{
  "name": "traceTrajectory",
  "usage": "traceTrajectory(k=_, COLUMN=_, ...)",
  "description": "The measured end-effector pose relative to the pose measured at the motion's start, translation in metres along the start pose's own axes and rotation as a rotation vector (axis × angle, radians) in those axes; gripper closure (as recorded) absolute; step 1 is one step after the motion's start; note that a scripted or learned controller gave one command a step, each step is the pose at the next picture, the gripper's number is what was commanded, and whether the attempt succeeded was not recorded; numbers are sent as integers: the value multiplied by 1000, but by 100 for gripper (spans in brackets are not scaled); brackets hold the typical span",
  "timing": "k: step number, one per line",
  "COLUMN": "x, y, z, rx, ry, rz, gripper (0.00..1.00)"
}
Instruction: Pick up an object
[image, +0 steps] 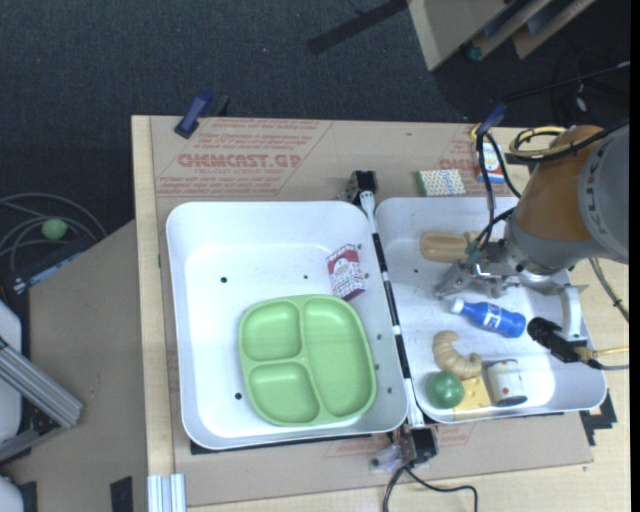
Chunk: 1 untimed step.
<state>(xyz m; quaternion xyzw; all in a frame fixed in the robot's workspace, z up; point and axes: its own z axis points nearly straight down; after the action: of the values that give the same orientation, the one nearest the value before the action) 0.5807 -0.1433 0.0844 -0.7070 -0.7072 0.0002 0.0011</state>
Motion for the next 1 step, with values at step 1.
traceTrajectory(k=1, x=10, y=-31, z=0, rx=0, ry=0, rz=1, gripper=0)
